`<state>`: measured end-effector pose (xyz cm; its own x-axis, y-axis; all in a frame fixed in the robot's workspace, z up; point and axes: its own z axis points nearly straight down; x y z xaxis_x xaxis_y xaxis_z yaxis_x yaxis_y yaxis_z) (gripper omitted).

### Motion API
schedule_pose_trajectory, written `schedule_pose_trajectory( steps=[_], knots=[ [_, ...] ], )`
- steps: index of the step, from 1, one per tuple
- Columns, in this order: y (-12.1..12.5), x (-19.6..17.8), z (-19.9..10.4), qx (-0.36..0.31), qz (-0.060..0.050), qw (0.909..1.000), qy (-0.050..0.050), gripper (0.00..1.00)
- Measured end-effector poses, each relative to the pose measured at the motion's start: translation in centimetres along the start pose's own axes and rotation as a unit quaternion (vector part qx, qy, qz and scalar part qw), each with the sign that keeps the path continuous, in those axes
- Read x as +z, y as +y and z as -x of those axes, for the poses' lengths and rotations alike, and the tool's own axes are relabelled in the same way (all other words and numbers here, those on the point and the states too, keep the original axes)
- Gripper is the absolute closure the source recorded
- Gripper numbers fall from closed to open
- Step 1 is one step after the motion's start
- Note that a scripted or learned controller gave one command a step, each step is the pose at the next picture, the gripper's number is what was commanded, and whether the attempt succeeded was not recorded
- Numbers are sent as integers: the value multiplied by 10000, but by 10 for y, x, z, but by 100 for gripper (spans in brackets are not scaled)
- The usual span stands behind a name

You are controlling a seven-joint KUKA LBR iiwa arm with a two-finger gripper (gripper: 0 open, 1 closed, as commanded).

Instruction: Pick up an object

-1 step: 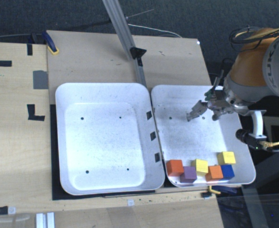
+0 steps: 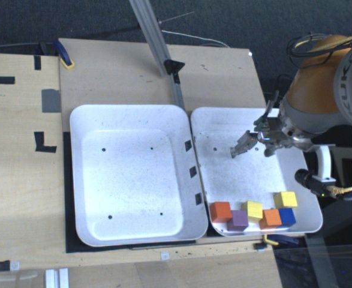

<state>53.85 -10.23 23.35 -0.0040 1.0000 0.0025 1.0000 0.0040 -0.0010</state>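
Blocks (image 2: 253,213) cluster at the lower edge of the right bin (image 2: 223,125), lower right of frame, untouched. Gripper (image 2: 252,146) hovers above them mid-bin, fingers spread, carrying nothing. Approach step: next, travel toward the cluster and descend.

My view is evenly and rather dimly lit, soft and grainy, the white bins (image 2: 134,116) brightest, shadows faint, without glare.

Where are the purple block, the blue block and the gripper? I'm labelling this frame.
purple block (image 2: 240,219), camera view, top face.
blue block (image 2: 288,216), camera view, top face.
gripper (image 2: 238,149), camera view, between its fingertips.
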Motion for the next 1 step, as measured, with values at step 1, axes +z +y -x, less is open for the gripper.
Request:
schedule_pose_trajectory(
  steps=[1],
  knots=[
    [-50,-90,-36,-2,35,10000,-9,0]
  ],
)
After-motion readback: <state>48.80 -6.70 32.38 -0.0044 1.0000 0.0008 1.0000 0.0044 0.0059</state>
